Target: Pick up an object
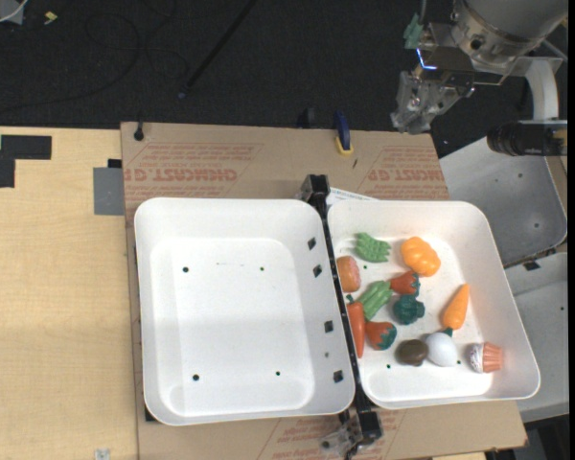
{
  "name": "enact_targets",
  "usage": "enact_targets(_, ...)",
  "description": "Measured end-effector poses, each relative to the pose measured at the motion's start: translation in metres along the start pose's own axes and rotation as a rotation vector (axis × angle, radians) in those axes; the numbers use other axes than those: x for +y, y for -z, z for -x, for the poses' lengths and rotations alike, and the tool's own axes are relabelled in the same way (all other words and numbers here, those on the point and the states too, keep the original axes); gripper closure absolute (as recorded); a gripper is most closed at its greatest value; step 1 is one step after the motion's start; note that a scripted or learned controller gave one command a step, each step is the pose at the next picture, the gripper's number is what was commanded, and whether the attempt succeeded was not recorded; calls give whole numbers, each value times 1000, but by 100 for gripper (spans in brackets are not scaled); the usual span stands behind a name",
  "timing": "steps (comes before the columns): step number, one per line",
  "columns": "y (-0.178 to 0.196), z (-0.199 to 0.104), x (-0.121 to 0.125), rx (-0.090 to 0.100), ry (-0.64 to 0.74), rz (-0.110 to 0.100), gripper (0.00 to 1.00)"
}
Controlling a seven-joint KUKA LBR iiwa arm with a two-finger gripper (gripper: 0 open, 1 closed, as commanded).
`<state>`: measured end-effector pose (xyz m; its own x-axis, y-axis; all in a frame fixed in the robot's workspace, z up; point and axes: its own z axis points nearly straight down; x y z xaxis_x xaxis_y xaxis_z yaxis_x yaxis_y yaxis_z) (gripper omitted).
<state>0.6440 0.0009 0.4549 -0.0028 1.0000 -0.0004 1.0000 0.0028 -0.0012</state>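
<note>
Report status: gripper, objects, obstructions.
Two-finger gripper high beyond the right white bin, nothing visibly held. Small plastic toy foods clustered in it. Nothing blocks descent.

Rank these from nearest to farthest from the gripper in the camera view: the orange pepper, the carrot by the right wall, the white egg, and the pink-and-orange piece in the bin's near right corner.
Measured from the gripper, raised beyond the right bin:
1. Orange pepper, far part of the bin.
2. Carrot, mid-right.
3. White egg, near side.
4. Pink-and-orange piece, near right corner, only slightly farther than the egg.
</note>
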Motion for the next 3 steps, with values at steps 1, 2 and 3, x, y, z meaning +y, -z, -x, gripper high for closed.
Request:
enact_targets(1,-38,53,-7,-1,-7,-6,100)
enact_targets(2,-33,70,0,-1,-4,-1,100)
enact_targets(3,-34,84,0,0,-3,0,100)
